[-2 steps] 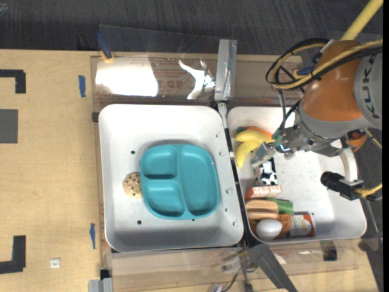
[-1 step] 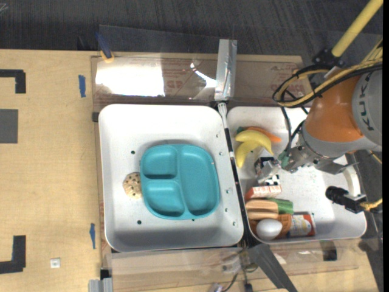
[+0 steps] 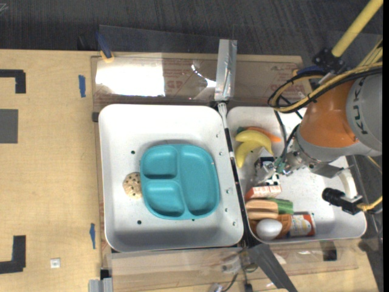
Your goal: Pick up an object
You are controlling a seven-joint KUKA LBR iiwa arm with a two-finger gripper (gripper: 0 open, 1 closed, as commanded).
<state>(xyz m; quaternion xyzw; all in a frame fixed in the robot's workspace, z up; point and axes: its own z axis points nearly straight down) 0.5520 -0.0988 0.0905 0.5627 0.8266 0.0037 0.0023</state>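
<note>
My gripper (image 3: 269, 170) is low in the right bin (image 3: 340, 224), under the orange-banded wrist (image 3: 328, 123). It hangs just below a yellow banana (image 3: 250, 143) and above a red-and-white packet (image 3: 262, 191). An orange piece (image 3: 265, 132) lies behind the banana. In front of the packet lie a hot dog (image 3: 262, 208), a white egg (image 3: 268, 229) and a small can with a green and red label (image 3: 296, 222). What lies directly under the gripper is hidden by it.
The left bin (image 3: 118, 132) holds a teal divided plate (image 3: 180, 180) and a cookie (image 3: 132, 184) at its left side. A black part (image 3: 338, 199) and cables (image 3: 304, 84) sit at the right. Bare wooden bench (image 3: 42, 163) lies to the left.
</note>
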